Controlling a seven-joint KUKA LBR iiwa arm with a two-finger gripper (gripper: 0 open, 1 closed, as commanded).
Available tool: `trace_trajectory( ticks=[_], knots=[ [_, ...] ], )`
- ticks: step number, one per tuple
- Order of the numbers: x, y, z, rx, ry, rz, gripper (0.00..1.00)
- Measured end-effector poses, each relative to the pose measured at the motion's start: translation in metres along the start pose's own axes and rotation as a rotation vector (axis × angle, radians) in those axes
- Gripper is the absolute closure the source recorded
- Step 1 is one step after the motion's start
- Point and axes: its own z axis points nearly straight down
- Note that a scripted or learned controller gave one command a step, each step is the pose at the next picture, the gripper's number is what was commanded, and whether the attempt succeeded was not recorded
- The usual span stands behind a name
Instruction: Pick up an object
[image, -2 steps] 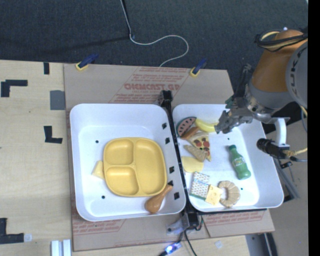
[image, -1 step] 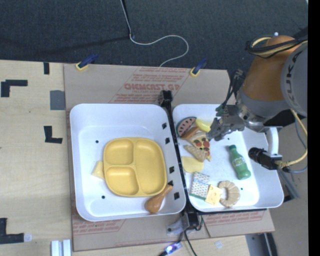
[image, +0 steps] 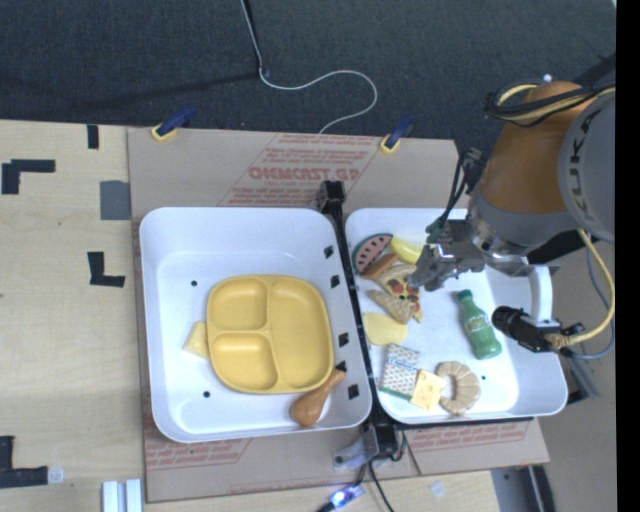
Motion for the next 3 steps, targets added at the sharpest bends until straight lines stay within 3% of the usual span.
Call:
trace_trajectory(
  ticks=[1,2,3],
  knots=[
    [-0.002,0.005,0.02,0.001,-0.002,0.001,1.0],
    [0.011,0.003,0.005,-0.002,0.0,0.0,1.0],
    [-0.006,0.011,0.015,-0.001,-0.002,0.002,1.0]
  ],
)
